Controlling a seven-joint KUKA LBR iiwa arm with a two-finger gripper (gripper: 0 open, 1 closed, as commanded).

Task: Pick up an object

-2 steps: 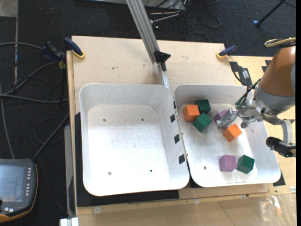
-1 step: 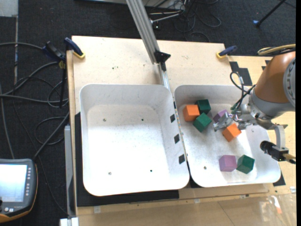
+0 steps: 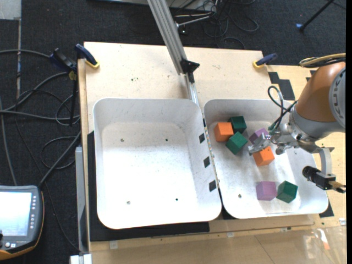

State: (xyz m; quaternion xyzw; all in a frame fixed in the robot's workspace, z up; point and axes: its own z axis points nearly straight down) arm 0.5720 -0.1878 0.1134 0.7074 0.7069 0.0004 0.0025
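My gripper hangs over the middle of the right bin, with the grey arm and its orange band reaching in from the right. An orange block lies directly under the gripper tip, touching or nearly touching it. A purple block sits just behind the gripper, partly hidden by it. To the left are a green block, another orange block and a second green block. Near the bin's front lie a purple block and a green block side by side.
The left bin stands beside the right one, the two sharing a raised middle wall. A slanted metal rail runs down to the back of the bins. Clamps sit at the bench's back corners.
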